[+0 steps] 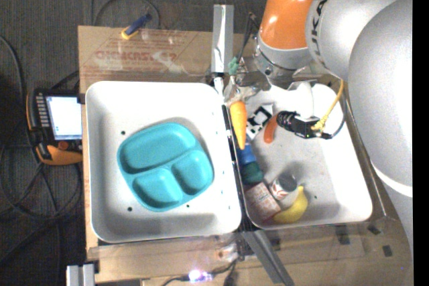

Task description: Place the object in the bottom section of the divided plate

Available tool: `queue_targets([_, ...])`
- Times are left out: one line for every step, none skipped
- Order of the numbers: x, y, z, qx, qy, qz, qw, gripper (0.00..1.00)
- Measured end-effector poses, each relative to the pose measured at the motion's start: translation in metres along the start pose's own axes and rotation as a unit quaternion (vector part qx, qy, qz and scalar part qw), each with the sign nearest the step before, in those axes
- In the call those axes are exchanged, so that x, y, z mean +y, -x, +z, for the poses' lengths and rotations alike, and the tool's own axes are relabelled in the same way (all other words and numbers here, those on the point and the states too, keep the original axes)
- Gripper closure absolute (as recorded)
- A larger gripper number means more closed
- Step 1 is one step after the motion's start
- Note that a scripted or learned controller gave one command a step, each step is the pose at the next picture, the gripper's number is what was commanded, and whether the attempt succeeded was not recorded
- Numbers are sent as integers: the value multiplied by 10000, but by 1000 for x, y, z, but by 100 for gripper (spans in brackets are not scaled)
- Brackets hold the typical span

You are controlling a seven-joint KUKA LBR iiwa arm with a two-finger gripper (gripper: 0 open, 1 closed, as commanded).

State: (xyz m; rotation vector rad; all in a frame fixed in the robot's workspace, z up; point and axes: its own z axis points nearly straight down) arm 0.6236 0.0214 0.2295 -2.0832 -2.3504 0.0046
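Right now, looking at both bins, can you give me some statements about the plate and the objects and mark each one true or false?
1. The divided plate lies in the left bin. True.
2. The plate is red. False: it is light blue.
3. A banana lies in the right bin, near its front edge. True.
4. A carrot already lies in one section of the plate. False: it lies at the left wall of the right bin, and the plate's sections hold no object.
5. The arm is above the far end of the right bin. True.
6. The plate has five sections. False: it has three.
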Motion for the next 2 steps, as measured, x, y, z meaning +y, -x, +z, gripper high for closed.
queue_targets([-10, -101, 39, 10, -3, -1373, 9905, 100])
queue_targets([-10, -101, 39, 14, -3, -1373, 9905, 0])
